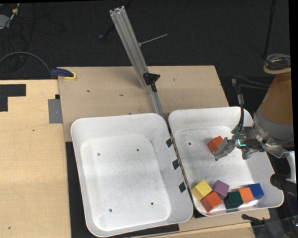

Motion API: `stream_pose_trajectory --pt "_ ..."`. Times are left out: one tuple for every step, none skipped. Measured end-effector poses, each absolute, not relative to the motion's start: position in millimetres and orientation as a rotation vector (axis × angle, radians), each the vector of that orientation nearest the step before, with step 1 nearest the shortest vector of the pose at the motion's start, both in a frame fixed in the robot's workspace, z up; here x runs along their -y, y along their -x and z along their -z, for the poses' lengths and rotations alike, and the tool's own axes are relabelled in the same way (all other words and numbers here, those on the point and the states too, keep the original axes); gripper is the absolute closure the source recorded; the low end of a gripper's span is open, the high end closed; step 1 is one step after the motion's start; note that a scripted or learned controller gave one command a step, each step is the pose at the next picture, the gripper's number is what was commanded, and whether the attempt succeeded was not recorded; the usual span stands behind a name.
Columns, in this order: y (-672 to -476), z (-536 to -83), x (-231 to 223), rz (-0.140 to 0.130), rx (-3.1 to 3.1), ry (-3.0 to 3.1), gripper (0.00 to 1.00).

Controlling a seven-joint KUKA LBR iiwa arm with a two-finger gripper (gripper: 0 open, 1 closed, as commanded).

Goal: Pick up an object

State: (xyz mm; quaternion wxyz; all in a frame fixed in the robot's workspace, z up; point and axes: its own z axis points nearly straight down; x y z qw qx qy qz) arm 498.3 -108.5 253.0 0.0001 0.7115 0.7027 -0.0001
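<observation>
- The gripper sits low in the right bin, reaching in from the right.
- Its fingers appear clamped on an orange block, though the contact is hard to confirm at this size.
- The block lies near the bin's middle, tilted.
- Along the near edge sits a cluster: yellow block, purple block, red block, green block, a second orange block, blue block.
- The left bin adjoins.

A robotics lab: a plywood counter bearing two white bins, an aluminium rail slanting overhead, and loose cables on dark flooring.
</observation>
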Motion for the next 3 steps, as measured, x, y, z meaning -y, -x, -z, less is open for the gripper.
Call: stream_pose_trajectory --pt "-498.3 -253.0 108.5 0.0 -2.206 -2.236 0.0" --pt "-498.4 -253.0 108.6 0.0 -2.204 -2.237 0.0" --pt "-498.4 -253.0 108.6 0.0 -2.202 -2.239 0.0"
